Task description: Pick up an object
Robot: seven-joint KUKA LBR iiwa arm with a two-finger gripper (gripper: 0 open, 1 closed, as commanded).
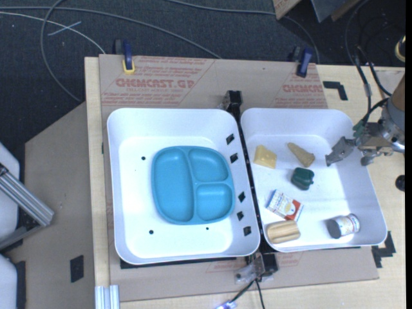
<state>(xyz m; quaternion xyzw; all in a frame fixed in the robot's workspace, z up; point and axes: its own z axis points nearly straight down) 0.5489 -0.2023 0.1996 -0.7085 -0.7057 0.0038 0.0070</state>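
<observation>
The right bin (360, 192) holds several small objects. A yellow block (264, 156) and a tan wedge (300, 153) lie at its back. A dark green piece (302, 177) sits in the middle. Toward the front are a red and white packet (283, 205), a tan roll (283, 232) and a grey can (342, 226). My gripper (351, 156) hangs over the bin's far right side, to the right of the tan wedge. It is open, with nothing between its fingers.
The left bin (129, 140) holds a blue divided plate (192, 184). A black divider with clips (239, 172) runs between the bins. Clamps (129, 62) hold the board at the back. Cables trail over the dark floor behind.
</observation>
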